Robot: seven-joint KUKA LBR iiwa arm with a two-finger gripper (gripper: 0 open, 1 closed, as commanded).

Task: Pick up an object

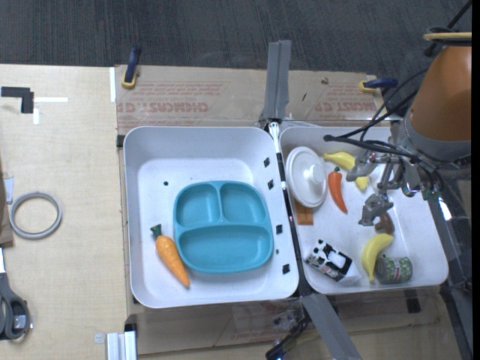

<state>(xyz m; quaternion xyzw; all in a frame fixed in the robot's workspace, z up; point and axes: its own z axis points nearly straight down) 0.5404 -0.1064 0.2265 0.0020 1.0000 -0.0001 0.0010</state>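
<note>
Beneath the jaws (373, 214), whose opening I cannot tell, a banana (374, 252) lies in the right bin (427, 276): probably light, smooth plastic, best pinched across its middle.

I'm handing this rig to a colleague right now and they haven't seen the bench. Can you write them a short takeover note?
Hand: low in the right bin, reaching in from the right; nothing visibly between its fingers, and I cannot tell whether they are open or shut.

Right bin: white bowl at the left wall, red pepper beside it, a yellow banana near the back, a second banana and a green can toward the front, a black-and-white toy front left.

Left bin: blue divided plate, carrot beside it.

Done: no pick visible yet.

Left: grasp and lift one object.
</note>
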